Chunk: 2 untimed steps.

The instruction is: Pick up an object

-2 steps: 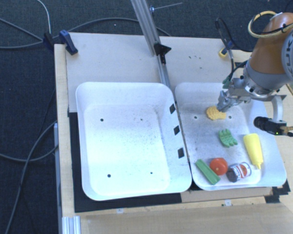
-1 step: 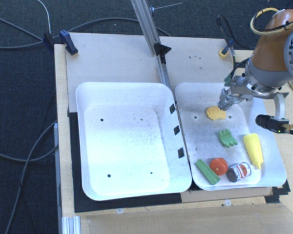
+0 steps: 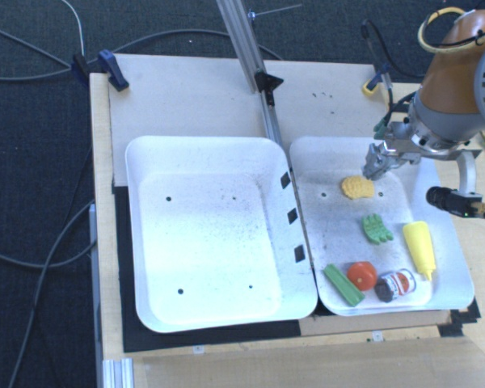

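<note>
Bumpy yellow lump [image 3: 357, 187] — metal gripper [image 3: 377, 166] just above it; its grip unreadable.

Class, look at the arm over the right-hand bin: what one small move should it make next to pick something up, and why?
Probably a short descent toward the yellow waffle-like piece. The pincer sits just above and to the right of it in this slanted view, nearer than the green toy or the yellow bottle. A slight shift left first may help centre it.
</note>
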### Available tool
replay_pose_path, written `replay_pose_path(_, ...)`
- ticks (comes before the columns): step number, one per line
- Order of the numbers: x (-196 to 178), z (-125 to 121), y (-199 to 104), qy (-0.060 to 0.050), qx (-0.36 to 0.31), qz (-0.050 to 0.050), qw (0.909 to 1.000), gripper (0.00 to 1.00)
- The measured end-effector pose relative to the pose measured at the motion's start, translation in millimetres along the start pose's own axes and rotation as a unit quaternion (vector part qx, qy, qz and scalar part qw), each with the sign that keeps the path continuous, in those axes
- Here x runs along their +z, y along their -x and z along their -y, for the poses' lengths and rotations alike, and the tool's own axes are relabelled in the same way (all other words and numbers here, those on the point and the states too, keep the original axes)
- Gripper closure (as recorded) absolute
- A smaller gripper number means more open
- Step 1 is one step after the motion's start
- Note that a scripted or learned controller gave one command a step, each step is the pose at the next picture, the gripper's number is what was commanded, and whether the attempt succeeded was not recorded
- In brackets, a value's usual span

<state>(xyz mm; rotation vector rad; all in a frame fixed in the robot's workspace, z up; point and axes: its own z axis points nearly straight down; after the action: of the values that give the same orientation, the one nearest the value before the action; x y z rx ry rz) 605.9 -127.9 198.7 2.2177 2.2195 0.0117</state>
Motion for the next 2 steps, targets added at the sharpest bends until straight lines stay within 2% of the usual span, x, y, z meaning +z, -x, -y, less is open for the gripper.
replay_pose_path(2, -21, -1, 0, 0.001, 0.0, 0.0, 1.0, 1.0)
